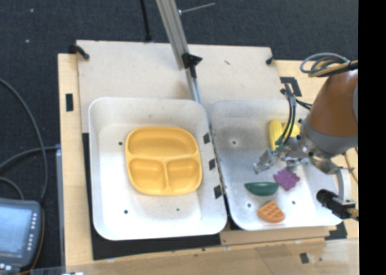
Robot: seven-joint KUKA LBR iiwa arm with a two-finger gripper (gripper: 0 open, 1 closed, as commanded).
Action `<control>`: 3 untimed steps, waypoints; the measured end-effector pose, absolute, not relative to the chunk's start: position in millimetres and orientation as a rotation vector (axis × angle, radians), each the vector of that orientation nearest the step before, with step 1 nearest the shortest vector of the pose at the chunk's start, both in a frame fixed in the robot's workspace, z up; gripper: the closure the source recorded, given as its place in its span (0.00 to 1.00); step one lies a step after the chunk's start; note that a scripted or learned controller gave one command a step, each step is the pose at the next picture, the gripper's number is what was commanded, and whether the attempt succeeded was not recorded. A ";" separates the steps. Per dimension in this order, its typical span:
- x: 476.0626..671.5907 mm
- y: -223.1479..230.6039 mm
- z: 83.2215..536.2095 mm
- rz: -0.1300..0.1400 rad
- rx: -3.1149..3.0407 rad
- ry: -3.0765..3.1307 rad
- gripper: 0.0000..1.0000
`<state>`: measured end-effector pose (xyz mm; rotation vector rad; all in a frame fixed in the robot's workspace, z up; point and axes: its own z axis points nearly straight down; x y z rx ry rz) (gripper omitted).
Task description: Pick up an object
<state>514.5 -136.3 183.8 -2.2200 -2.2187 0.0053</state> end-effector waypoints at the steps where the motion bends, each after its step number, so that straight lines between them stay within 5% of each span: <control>1: 518.3 -133.7 140.3 0.004 -2.222 -2.219 0.00; 2: 520.5 -134.9 153.8 -0.004 -2.231 -2.218 1.00; 3: 527.9 -132.2 215.9 -0.007 -2.223 -2.231 1.00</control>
